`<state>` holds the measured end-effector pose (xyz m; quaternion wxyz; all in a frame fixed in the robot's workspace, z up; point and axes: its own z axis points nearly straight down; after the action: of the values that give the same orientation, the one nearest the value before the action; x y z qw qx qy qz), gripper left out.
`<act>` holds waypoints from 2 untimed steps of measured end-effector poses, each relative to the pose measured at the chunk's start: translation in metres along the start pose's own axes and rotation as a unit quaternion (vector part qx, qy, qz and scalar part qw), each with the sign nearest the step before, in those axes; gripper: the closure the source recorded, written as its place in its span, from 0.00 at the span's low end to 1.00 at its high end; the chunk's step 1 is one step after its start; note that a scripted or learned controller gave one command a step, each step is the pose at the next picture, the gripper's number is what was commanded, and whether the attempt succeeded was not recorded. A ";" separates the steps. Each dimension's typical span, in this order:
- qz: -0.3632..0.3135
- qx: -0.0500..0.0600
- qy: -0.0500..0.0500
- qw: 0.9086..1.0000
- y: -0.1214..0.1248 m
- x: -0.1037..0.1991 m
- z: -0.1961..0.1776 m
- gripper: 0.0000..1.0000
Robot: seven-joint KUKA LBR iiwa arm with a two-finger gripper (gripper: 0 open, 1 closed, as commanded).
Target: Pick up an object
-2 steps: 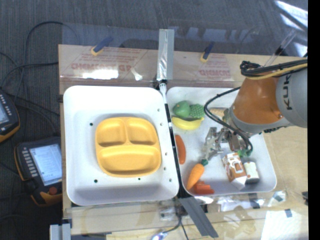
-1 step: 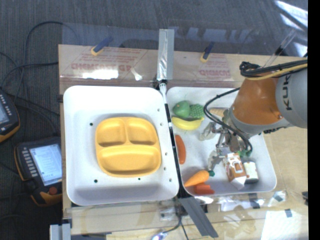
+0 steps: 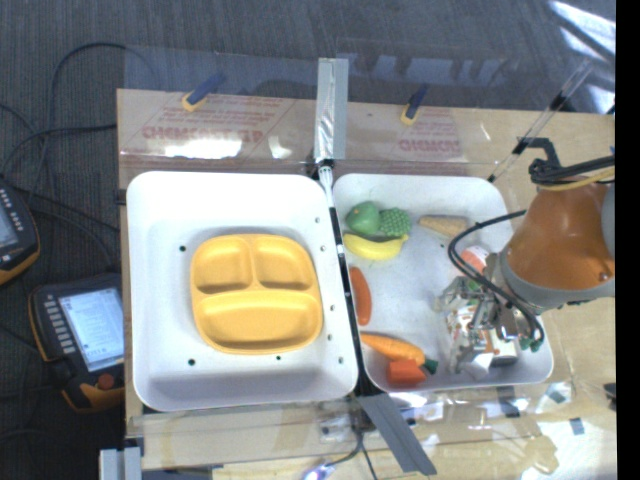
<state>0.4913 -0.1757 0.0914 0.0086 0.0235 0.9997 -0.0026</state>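
Camera view: pincer (image 3: 478, 333) low by right bin's (image 3: 415, 183) near right corner, grip state unreadable, nearest target likely carrot (image 3: 392, 347) lying leftward, long axis crosswise.

You've got bright, even overhead light; both white bins (image 3: 150, 268) are near blown out. Glare streaks on the clear panel (image 3: 230, 133) behind them and at top right. Shadows soft and short. Gripper (image 3: 475, 333) region is mushy, fine detail lost. Dark floor (image 3: 200, 18) is grainy.
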 end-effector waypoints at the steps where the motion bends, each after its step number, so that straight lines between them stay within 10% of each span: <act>1: 0.044 0.000 0.003 0.999 0.013 -0.018 0.001 0.00; 2: 0.006 -0.001 -0.003 1.000 -0.009 -0.001 0.000 0.00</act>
<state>0.4921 -0.1851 0.0917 0.0119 0.0295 0.9995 -0.0020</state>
